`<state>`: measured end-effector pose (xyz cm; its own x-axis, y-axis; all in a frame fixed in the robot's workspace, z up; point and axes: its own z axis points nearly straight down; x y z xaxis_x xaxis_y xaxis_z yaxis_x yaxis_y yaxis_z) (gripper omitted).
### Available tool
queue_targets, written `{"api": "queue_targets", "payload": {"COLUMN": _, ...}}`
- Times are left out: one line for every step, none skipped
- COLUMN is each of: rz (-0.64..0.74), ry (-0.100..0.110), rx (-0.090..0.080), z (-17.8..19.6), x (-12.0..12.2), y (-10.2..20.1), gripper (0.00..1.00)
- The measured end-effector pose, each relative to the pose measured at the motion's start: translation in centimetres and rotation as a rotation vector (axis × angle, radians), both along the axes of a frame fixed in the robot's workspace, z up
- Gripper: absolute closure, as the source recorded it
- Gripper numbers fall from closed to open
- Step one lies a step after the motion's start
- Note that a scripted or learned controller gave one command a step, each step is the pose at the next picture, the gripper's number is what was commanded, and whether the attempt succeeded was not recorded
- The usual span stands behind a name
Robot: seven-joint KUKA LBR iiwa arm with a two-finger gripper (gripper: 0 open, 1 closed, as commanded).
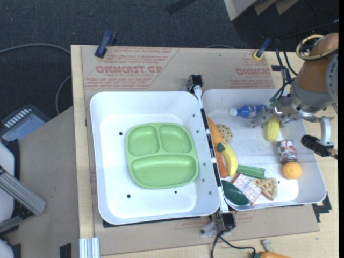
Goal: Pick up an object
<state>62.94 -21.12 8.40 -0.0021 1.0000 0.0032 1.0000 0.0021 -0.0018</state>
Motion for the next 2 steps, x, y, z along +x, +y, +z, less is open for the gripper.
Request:
{"api": "queue_targets", "payload": {"rz": 0.001, "ry": -0.004, "rx": -0.003, "z": 1.1, "x": 0.1, "y": -0.1, "gripper": 1.0}}
{"api": "queue_targets", "payload": {"rz": -0.001, "ry": -0.004, "rx": -0.003, "z": 9.1, "x": -1.6, "y": 8.8, "gripper": 1.0}}
